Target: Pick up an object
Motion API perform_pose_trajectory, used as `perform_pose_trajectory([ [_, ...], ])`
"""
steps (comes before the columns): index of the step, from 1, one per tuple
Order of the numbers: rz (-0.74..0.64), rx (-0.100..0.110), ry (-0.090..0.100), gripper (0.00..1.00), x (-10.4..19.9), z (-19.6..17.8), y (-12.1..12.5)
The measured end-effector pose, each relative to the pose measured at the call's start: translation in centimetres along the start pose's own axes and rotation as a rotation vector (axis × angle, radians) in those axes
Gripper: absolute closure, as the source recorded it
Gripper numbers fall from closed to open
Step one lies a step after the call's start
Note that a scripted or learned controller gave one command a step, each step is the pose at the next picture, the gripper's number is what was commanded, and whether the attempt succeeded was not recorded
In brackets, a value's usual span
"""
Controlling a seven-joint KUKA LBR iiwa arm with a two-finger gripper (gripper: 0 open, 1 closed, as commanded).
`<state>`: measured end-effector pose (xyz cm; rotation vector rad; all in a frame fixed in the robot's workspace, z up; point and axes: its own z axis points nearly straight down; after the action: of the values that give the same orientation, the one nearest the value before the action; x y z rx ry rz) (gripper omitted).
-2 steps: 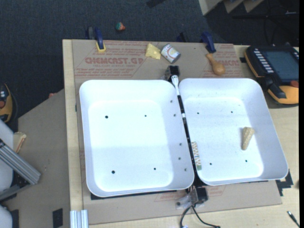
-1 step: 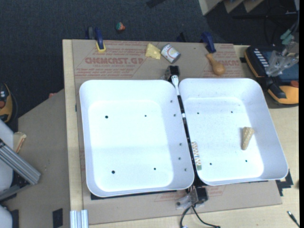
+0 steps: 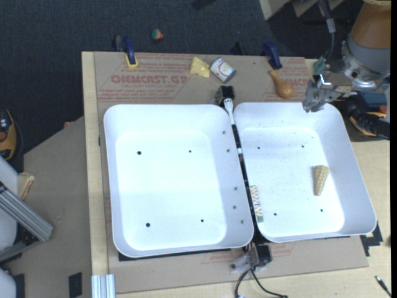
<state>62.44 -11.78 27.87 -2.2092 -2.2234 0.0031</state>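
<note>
A tan ice-cream cone shape [image 3: 319, 179] lies on the floor of the right bin [image 3: 291, 129], toward its right side. A small patterned strip [image 3: 256, 203] rests against that bin's left wall near the front. My gripper [image 3: 312, 102] hangs over the far right corner of the right bin, well behind the cone, with its fingertips close together and nothing between them. The arm's orange band shows above it at the top right.
The left bin [image 3: 124, 185] sits beside the right one. Behind the bins on the board lie a yellow piece [image 3: 200, 67], a small white box [image 3: 222, 69] and a brown pear-like toy [image 3: 283, 85]. Blue clamps [image 3: 129, 52] hold the board's far edge.
</note>
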Motion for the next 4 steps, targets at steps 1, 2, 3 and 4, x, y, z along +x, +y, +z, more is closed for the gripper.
perform_pose_trajectory([
  [1, 0.014, -0.014, -0.011, 1.00, -8.7, -5.6, -2.1],
  [2, -0.002, -0.001, 0.001, 1.00, 0.0, 1.7, 2.7],
  [3, 0.011, -0.014, -0.009, 1.00, -6.5, -2.1, 2.8],
  [4, 0.010, -0.017, -0.010, 1.00, -10.9, -8.1, 4.2],
])
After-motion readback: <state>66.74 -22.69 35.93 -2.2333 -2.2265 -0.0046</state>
